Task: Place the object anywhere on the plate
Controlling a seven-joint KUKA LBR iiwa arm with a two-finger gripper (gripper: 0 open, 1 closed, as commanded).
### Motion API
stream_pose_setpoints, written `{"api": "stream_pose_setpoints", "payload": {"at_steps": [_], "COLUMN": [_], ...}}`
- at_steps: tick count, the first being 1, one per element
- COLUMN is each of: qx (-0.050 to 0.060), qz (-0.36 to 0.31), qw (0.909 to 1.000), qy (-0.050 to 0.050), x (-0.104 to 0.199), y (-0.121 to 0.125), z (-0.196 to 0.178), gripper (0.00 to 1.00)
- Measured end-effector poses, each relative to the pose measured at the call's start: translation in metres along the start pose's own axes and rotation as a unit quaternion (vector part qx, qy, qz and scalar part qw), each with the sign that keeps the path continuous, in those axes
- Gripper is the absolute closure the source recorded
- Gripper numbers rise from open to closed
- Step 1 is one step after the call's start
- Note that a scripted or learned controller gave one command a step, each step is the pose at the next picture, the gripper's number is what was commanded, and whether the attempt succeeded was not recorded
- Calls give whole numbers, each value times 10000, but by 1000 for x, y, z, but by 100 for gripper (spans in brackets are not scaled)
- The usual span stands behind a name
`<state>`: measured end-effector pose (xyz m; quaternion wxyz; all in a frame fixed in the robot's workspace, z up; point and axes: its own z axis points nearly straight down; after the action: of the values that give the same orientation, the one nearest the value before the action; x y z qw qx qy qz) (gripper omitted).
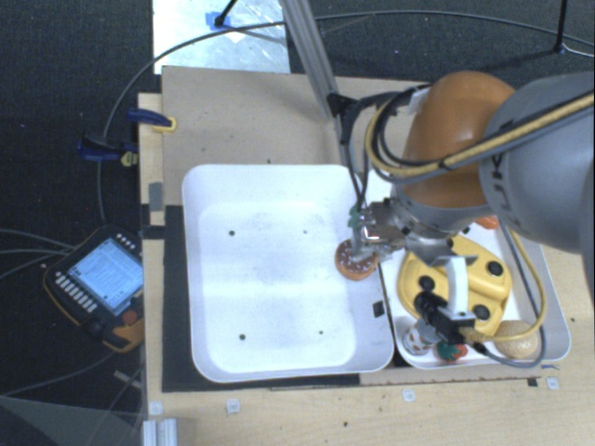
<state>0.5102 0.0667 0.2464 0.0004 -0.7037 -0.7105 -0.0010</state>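
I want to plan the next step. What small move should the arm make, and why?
Probably lower the gripper onto the round brown object: it lies just below, at the left bin's right edge, with no grasp visible. The yellow plate lies in the right bin.

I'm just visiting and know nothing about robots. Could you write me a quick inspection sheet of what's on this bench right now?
Surface: tan bench bearing two white bins; left bin mostly bare.
Job's things: yellow plate in the right bin; small brown round object at the left bin's right edge.
Clutter: small items along the right bin's front.
Grippers: gripper just above the brown object; fingers unclear.
Cables: yellow and black hoses looped along the arm.
Surroundings: handheld controller on the dark floor; blue clamp.
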Motion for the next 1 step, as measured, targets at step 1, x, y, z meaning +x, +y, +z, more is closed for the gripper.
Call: {"api": "stream_pose_setpoints", "payload": {"at_steps": [1], "qx": [13], "qz": [-3], "qw": [10000], "qy": [0], "x": [55], "y": [-14], "z": [23], "gripper": [100]}}
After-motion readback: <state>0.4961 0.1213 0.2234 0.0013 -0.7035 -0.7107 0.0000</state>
